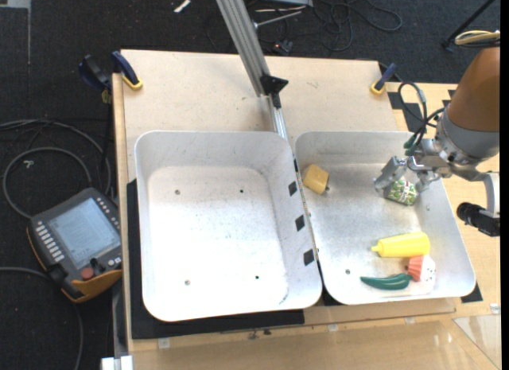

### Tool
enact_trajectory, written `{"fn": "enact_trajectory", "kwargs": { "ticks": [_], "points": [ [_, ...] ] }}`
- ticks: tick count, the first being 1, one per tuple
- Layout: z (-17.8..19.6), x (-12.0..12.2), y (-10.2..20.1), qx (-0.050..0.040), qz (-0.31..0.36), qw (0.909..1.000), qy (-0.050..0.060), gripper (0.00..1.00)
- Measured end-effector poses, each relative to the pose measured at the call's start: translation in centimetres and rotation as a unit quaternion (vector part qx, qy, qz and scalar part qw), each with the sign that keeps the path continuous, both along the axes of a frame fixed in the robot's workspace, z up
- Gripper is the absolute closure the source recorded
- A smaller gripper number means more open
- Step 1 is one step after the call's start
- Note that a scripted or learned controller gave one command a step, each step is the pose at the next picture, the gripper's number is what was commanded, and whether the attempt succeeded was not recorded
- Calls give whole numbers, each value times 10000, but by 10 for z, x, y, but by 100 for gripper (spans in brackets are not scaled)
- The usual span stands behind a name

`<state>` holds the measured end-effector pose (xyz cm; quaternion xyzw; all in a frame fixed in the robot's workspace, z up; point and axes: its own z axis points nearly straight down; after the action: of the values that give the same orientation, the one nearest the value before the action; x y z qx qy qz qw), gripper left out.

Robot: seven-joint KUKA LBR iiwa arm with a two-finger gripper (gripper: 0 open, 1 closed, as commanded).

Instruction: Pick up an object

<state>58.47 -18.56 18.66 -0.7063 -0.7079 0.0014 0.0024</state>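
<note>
My gripper (395, 176) is low inside the right bin (350, 147), near its right wall. Directly beneath it, touching or almost touching it, sits a small green and white object (403, 193). Whether the gripper has hold of that object cannot be made out. A yellow block (316, 178) lies at the bin's left side, well apart from the gripper. Toward the front are a yellow bottle-shaped toy (402, 244), a green pepper (387, 282) and a small orange and white item (421, 268).
The left bin (151, 201) stands beside the right one, with a divider edge (302, 217) between them. A slanted metal pole (242, 30) rises behind the bins. A teach pendant (75, 237) rests on the floor at left.
</note>
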Motion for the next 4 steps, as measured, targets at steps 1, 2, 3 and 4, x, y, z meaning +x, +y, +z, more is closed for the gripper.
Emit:
{"fn": "enact_trajectory", "kwargs": {
  "ticks": [1,2,3,4],
  "points": [
    [-64,-4,3,2,-13,10000,6,0],
    [-50,-2,2,-10,-12,10000,-36,100],
    [-7,0,3,-16,1,10000,-54,100],
    [49,10,8,-20,11,10000,-65,100]
  ]
}}
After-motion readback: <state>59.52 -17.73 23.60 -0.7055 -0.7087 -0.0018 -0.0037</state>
